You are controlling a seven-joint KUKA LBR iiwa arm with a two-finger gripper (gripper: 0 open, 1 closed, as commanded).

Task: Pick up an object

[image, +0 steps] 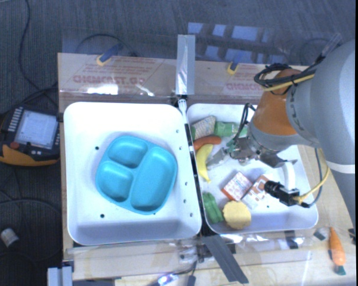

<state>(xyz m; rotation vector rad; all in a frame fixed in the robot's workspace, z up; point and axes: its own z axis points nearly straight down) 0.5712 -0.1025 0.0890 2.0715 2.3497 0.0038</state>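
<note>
Reaching into the right shallow white bin point(304, 216), the grey two-finger gripper point(235, 151) hangs beside a curved yellow banana point(203, 161), its grip state impossible to tell.

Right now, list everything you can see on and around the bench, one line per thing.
Bins: two, white, side by side; left bin, right bin.
Divided tray: one, blue, in the left bin.
Banana: one, yellow, right bin, near its left wall.
Carrot-like piece: one, orange, above the banana.
Green item: one, right bin's far end.
Green vegetable: one, right bin's near left corner.
Round item: one, yellow, beside the green vegetable.
Small box: one, orange and white, mid right bin.
Handheld pendant: one, black and orange, on the floor at left.
Arm: one, grey with orange band, over the right bin.
Hand: one, low among the right bin's items.
</note>
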